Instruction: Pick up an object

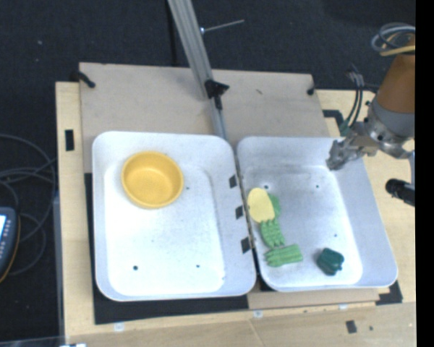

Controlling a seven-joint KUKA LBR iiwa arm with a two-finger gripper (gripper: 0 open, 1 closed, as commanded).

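Count of things in the two bins

Left bin (108, 266): one yellow bowl (152, 179). Right bin (362, 215): one yellow piece (260, 205), two light green pieces (283, 255), one dark green piece (330, 261).

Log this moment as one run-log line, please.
phase: approach | gripper: over right bin upper right edge, nothing seen held | right bin: green pieces, dark green object | left bin: yellow bowl

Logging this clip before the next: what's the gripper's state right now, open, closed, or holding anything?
Gripper: over the upper right corner of the right bin; open or closed cannot be told. Nothing seen between its fingertips.
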